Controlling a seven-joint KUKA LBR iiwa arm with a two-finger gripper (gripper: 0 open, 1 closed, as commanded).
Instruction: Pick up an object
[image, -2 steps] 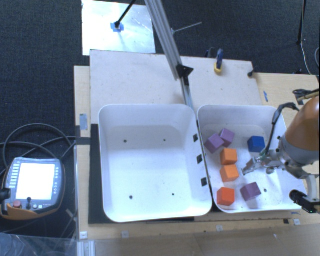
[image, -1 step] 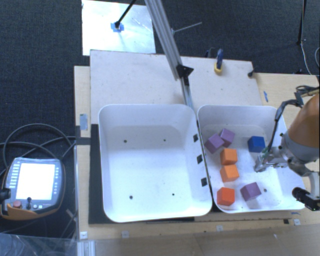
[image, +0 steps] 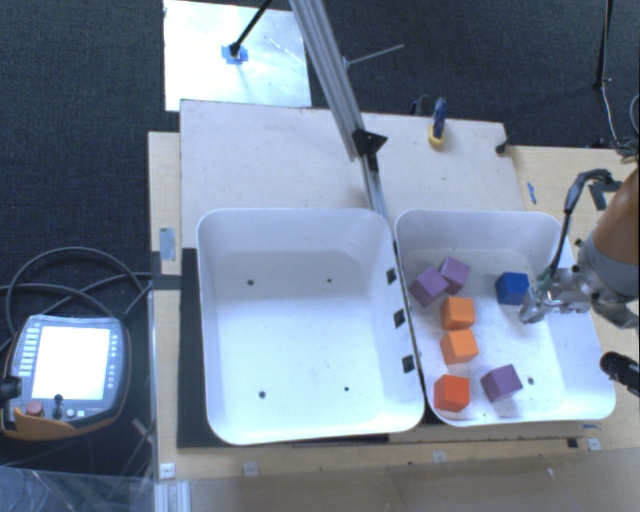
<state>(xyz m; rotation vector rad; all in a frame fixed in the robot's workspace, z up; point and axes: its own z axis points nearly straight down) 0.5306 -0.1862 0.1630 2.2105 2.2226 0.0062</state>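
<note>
Now | fingers (image: 531, 309) beside blue cube (image: 511, 288) | right bin (image: 590, 405)

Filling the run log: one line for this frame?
hand: in right bin, beside blue cube | held: nothing visible | cubes in bin: seven | left bin: no cubes

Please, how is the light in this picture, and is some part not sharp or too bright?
Camera view: light is even and soft; the cubes, such as the blue cube, cast only faint shadows on the right bin; the left bin floor is nearly washed out; a bright reflective patch glares at top left; the tool looks slightly blurred, and the whole image is somewhat soft.
</note>
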